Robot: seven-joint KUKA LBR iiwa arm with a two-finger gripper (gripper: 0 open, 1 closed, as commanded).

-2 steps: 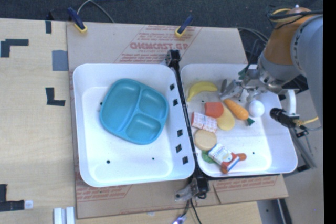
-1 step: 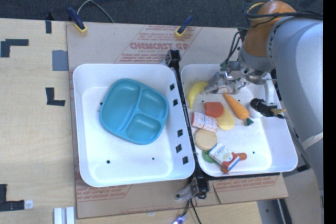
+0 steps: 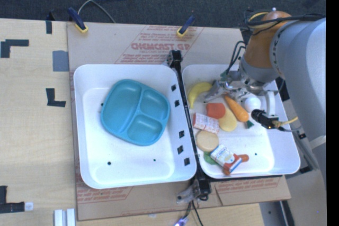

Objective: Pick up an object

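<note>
Nearest the camera, in the right bin (image 3: pixel 286 164), lie a small carton (image 3: pixel 222 155) and a red-handled item (image 3: pixel 236 162), then a tan disc (image 3: pixel 207 141), a packet (image 3: pixel 206 123), a yellow lump (image 3: pixel 228 122), a red block (image 3: pixel 215 110), a carrot (image 3: pixel 236 108) and, at the far end, a banana (image 3: pixel 196 91). My gripper (image 3: pixel 229 89) is low over the far part of this bin, just beside the carrot's upper end and the banana; I cannot tell how my jaws stand or whether anything sits between them. The left bin (image 3: pixel 87 129) holds a blue tray (image 3: pixel 135 111).
</note>
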